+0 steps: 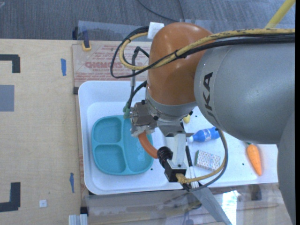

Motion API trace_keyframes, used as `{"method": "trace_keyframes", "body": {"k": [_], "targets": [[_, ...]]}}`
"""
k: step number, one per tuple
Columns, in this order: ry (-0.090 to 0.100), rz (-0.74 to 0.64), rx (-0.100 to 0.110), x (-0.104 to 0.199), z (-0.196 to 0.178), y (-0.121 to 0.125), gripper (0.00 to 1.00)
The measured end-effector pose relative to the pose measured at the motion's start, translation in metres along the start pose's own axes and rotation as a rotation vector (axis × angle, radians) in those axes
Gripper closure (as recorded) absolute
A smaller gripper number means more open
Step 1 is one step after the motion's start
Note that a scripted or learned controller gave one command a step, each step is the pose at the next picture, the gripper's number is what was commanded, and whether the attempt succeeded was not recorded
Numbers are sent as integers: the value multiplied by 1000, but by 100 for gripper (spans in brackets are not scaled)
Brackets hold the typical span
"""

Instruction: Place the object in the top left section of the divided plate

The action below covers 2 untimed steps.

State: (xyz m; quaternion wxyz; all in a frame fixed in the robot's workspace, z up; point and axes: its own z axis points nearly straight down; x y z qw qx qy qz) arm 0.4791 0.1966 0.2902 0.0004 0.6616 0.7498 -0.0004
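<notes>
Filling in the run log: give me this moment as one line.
arm: over left bin | divided plate: teal, in left bin | orange object: at plate's right edge | blue bottle, carrot: right bin

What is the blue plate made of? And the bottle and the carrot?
The plate looks like plastic: smooth teal all over with soft, molded dividers. The bottle seems plastic too, shiny blue with a white cap. The carrot is plain, even orange, so probably a plastic or rubber toy, though that is hard to tell.

divided plate (pixel 110 146) in left bin (pixel 86 125), bottle (pixel 205 135) rightward
</notes>
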Motion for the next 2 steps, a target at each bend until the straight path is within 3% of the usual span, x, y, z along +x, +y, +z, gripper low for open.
{"method": "trace_keyframes", "body": {"k": [1, 2], "targets": [[0, 48, 4, 22, 77, 1, 100], [0, 48, 4, 22, 77, 1, 0]]}}
